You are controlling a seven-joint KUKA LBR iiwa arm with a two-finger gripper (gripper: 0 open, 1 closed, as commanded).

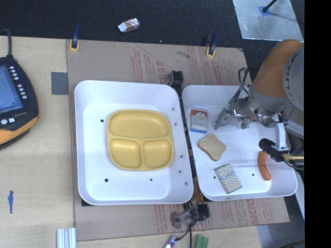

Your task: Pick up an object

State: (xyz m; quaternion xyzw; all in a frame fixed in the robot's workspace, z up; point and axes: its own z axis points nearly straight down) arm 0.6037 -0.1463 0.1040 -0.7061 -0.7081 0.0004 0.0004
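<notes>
1. The grey arm with its orange band comes in from the right edge of the frame, and the gripper (234, 118) sits over the upper part of the right bin (240, 153).
2. I cannot tell from this slanted view whether the gripper is wide or narrow. Nothing can be seen held in it.
3. Four loose things lie in the right bin:
   - A small card (198, 120) printed in red, white and blue lies near the bin's upper left corner, just left of the gripper.
   - A tan slice (212, 146) lies below the card, apart from it.
   - A patterned packet (228, 178) lies lower still, near the bin's bottom rim and turned at a slant.
   - An orange sausage (264, 167) lies at the lower right, well apart from the packet.
4. The left bin (93, 185) holds a yellow divided plate (139, 139), which lies flat near its middle.
5. Both bins rest on a cardboard sheet (129, 61) on the wooden bench.
6. An orange and black pendant (13, 105) lies at the left edge of the frame.
7. A crumpled wrapper (129, 25) lies on the dark floor at the top.
</notes>
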